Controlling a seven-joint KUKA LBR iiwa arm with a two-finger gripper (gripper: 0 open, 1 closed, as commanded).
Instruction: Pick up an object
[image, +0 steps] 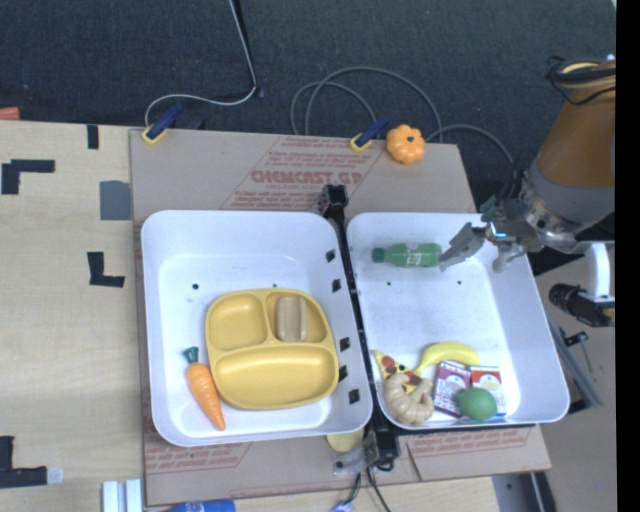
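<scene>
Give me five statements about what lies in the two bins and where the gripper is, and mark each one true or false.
1. The yellow divided plate lies in the left bin. True.
2. The carrot lies in the right bin. False: it lies in the left bin, beside the plate.
3. The green bottle lies on its side near the far wall of the right bin. True.
4. The gripper holds the banana. False: the gripper is open near the bottle, with nothing between its fingers; the banana lies at the bin's near end.
5. The small orange pumpkin sits inside the left bin. False: it sits on the cardboard beyond the bins.
</scene>
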